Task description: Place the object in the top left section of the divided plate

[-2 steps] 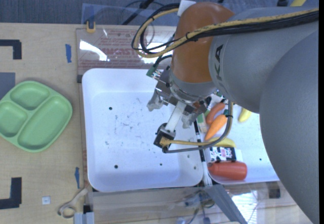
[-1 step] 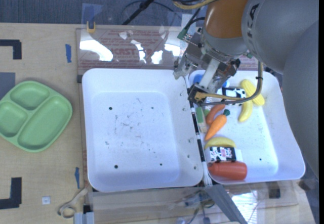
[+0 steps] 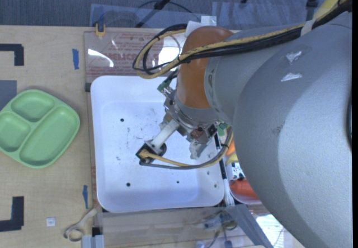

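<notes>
**Hardly begun, with the plate yet to be filled**

Hard to count any step as done. Take the green plate (image 3: 38, 128) first: bare in all three sections, the top left section (image 3: 33, 104) included. Lies flat on the table (image 3: 45, 202), outside the white bin (image 3: 123, 185) and well apart from the gripper (image 3: 196, 143), far off to its left in the view.

As for the gripper: low over the white bin, close to the wall on the arm's side, tucked under the bulk of the arm (image 3: 279, 101). Cannot tell whether open or shut, with too much covered by cabling and the arm. Cannot make out anything held in it either.

As for the object: probably the orange thing (image 3: 246, 188) just beyond that same wall, to the right of the gripper and lower in the view, mostly covered by the arm. Too hidden to name, or to be sure of as the one meant. Looks apart from the gripper, as far as visible. Below and to the left of the gripper, only bare bin floor with a few dark specks.

Left to do, judging from this, nearly everything:
- Take hold of the object and lift it clear.
- Carry it leftward across the whole white bin, over the far wall and on to the plate.
- Lower it into the top left section and let go.
</notes>
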Robot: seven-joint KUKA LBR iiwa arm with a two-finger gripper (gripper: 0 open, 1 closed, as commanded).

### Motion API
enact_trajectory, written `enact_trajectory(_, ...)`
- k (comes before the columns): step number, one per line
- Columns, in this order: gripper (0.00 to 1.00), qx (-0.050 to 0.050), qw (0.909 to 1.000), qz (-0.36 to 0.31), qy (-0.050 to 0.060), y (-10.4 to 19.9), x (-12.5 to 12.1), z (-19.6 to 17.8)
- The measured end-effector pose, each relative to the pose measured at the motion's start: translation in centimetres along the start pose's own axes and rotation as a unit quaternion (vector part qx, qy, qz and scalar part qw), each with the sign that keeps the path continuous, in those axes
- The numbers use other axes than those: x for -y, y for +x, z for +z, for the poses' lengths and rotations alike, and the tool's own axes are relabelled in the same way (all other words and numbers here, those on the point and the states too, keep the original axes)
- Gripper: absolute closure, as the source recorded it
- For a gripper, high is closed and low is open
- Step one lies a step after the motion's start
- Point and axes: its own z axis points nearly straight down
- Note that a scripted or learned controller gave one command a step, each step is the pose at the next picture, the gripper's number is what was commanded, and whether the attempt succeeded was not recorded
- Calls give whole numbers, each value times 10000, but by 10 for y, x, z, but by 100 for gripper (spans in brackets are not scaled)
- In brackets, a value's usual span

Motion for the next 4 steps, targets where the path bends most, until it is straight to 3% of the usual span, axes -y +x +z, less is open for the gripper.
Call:
enact_trajectory(1,0,-21,9988,484,-16,10,-56,-248)
enact_trajectory(2,0,-11,9997,-257,-12,37,48,-107)
enact_trajectory(3,100,-17,9997,-243,-10,37,46,-116)
enact_trajectory(4,100,-4,9997,-249,-8,3,74,16)
